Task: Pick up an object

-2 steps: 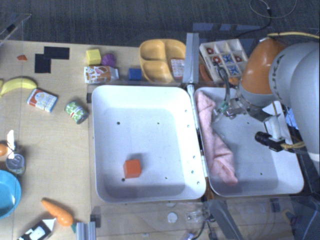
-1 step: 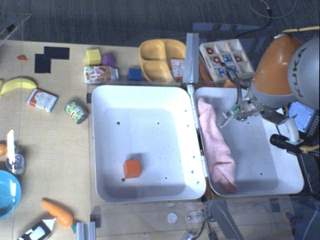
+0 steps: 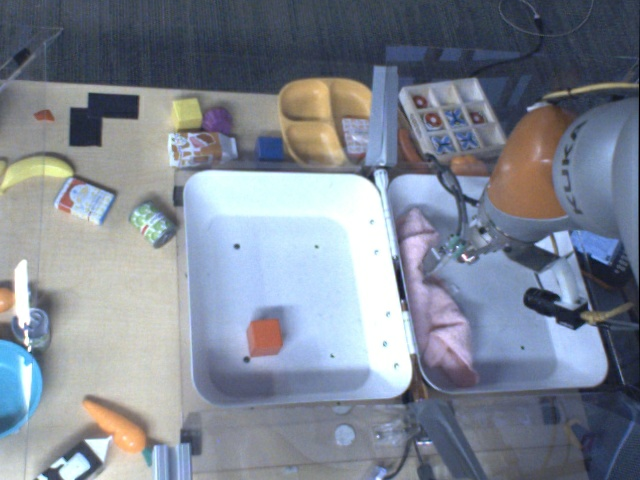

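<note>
On the wooden surface (image 3: 100, 348), a yellow banana (image 3: 32, 171) and a small green can (image 3: 153, 223) are seen at the left. A small orange cube (image 3: 265, 337) lies in the left white bin (image 3: 290, 198). A crumpled pink cloth (image 3: 438, 303) is laid along the left wall of the right white bin (image 3: 520, 363). The gripper (image 3: 450, 255) is placed just beside the cloth; how it is set cannot be told.

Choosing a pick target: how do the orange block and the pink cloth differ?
The orange block is small, compact and boxy; the pink cloth is long, soft and rumpled. The block sits alone in the left bin; the cloth lies along the right bin's left wall, by the gripper. Both rest on bin floors, unheld.
</note>
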Controlling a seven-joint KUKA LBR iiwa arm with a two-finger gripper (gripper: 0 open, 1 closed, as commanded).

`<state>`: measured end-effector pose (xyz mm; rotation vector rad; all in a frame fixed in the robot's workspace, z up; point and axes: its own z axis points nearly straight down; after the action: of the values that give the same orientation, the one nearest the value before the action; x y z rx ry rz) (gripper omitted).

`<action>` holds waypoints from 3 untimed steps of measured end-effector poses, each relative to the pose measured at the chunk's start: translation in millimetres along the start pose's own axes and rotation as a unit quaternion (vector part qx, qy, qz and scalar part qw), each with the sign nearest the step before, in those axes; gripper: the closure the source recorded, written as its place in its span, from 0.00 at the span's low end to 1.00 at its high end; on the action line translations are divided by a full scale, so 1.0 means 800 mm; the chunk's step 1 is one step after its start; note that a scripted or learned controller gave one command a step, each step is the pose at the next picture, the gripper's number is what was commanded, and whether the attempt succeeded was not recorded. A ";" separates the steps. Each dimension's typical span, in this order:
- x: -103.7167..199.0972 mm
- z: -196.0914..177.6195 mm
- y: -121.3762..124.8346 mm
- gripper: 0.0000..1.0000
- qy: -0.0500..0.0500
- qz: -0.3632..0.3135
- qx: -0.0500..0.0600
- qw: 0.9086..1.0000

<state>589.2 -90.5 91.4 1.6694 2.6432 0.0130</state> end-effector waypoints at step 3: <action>0.005 -0.001 -0.050 0.00 -0.001 -0.065 -0.001 0.998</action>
<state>551.6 -104.2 91.7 1.4931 2.7427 0.0130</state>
